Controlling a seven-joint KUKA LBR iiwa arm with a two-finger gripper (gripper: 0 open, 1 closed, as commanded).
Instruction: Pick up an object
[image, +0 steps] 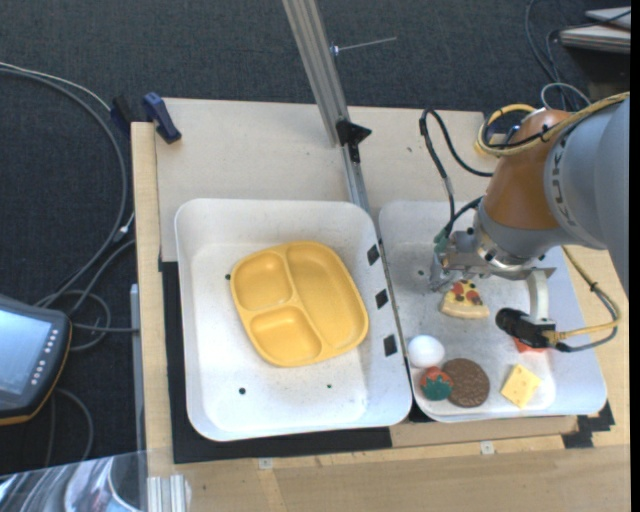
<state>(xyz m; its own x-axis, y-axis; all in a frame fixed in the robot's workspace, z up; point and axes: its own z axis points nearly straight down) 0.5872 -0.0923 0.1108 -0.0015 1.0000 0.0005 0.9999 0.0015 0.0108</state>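
White plastic made up both bins; the left bin (210, 250) held a yellow divided tray (298, 302) lying flat near its middle, and the right bin (410, 250) held the small play-food pieces. The gripper (450, 272) hung low over the upper middle of the right bin, at the end of the grey and orange arm (540, 190) reaching in from the right; a pizza slice (466, 300) lay just below it in the view, touching or very nearly touching its tip; whether the gripper was open or closed could not be told from this angle, and nothing could be seen held in it. By that reading the pick was not yet done; the slice looked to rest on the bin floor, so closing on it and lifting were left, if the slice was indeed the target.

Room was uneven; the bin floor between the slice and the dividing wall was bare, so that side looked free. Toward the near rim things crowded: a white egg (426, 350) sat by the dividing wall, a red and green piece (436, 382) touched a brown disc (467, 382), and a yellow wedge (520, 385) lay near the right corner; all stood apart from the slice, so a straight lift seemed unlikely to disturb them.
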